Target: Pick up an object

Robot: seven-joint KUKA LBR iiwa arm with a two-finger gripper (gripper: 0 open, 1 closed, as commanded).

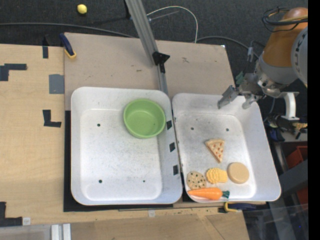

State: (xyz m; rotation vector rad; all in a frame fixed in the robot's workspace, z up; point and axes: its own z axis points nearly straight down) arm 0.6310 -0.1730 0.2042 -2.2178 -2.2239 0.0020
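Note:
My gripper (236, 102) hangs above the far right corner of the right bin (200, 109), its two fingers spread open with nothing between them. Well below it in that bin lie a pizza slice (216, 149), a tan round cookie (238, 173), a yellow ridged piece (216, 175), a speckled round cracker (196, 179) and an orange carrot (206, 194). A green bowl (144, 117) sits upright in the far right part of the left bin (90, 149).
A grey slanted pole (145, 29) rises from the bench behind the seam between the bins. A small yellow ball (82, 8) lies on the dark floor at the top left. Cables run across the floor behind the bench.

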